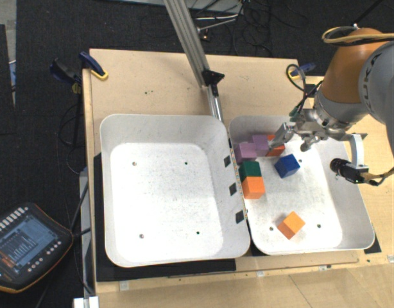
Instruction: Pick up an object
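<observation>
My gripper point(292, 141) hangs over the back part of the right bin point(351, 226), open with nothing between its fingers. Its left finger point(278, 136) is just above a small red-orange block point(276, 150). A blue cube point(287, 165) lies a little in front of the gripper. Two purple blocks point(249, 149) sit against the bin's left wall, with a green cube point(250, 169) and an orange cube point(253, 187) in front of them. Another orange cube point(291, 225) lies near the front of the bin.
The left bin point(120, 172) stands beside the right one, their walls touching. A slanted metal pole point(190, 37) crosses the back of the bench. A black cable fitting point(348, 169) hangs by the right bin's far side. A teach pendant point(24, 242) lies off the bench at lower left.
</observation>
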